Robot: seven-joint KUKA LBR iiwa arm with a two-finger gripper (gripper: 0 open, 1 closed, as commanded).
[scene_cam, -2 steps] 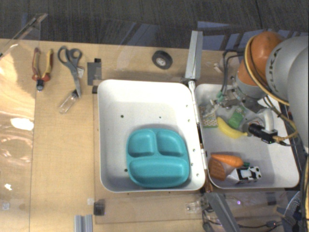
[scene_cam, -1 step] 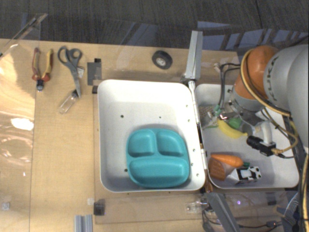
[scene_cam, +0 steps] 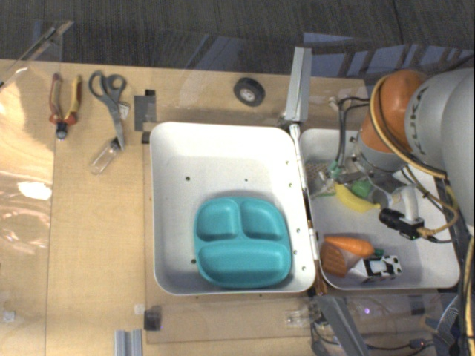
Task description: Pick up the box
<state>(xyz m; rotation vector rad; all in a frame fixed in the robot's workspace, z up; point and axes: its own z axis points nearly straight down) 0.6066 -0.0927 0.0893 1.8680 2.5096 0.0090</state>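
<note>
A small white box with black patches (scene_cam: 383, 267) lies near the front edge of the right bin (scene_cam: 438, 273). It rests against an orange carrot-shaped toy (scene_cam: 350, 245) and a brown item (scene_cam: 334, 260). My gripper (scene_cam: 343, 176) hangs low over the back left part of the same bin, beside a yellow banana-like toy (scene_cam: 354, 199) and a green piece (scene_cam: 362, 189). It is well behind the box and apart from it. The grey arm with its orange band (scene_cam: 401, 106) covers the bin's back right.
The left bin (scene_cam: 178, 162) holds a teal divided plate (scene_cam: 242, 242). On the bench to the left lie scissors (scene_cam: 111, 102), red-handled pliers (scene_cam: 64, 104) and a tape roll (scene_cam: 249, 91). A metal post (scene_cam: 298, 84) stands between the bins at the back.
</note>
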